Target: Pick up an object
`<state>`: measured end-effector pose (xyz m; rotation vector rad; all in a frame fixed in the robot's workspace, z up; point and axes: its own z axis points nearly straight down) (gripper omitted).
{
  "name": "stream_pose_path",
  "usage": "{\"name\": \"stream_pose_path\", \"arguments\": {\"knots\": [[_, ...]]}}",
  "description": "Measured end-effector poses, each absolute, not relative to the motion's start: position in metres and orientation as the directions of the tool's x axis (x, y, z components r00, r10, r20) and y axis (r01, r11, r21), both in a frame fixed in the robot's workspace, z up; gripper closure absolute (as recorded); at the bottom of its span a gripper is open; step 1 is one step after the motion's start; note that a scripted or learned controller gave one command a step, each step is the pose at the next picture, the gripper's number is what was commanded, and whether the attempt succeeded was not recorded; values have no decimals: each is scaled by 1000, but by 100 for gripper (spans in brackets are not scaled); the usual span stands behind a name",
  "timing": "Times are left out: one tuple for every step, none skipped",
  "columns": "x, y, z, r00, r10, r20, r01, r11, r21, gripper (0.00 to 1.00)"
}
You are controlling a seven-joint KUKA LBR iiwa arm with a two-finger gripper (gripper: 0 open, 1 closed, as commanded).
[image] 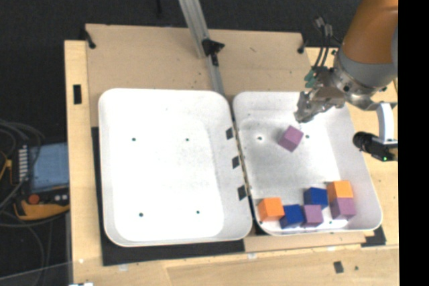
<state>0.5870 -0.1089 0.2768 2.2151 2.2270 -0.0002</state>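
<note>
A purple cube [291,138] lies tilted in the upper middle of the right bin [263,110]. My gripper [303,114] hangs just above and to the right of it, its tips close to the cube but apart from it. Along the bin's front edge sit several more blocks: an orange cube [271,208], a blue cube [292,216], a purple cube [313,214], another blue cube [316,197], an orange cube [340,190] and a purple cube [344,207]. Nothing shows between the fingers.
The left bin [167,164] lies beside the right one, joined by black clips [236,161]. A slanted metal post [191,3] rises behind the bins. A blue device with cables [43,174] lies off the bench at far left.
</note>
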Motion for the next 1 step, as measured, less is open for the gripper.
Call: {"name": "stream_pose_path", "arguments": {"knots": [[588, -64, 263, -4, 1000, 0, 1000, 4, 0, 100]]}}
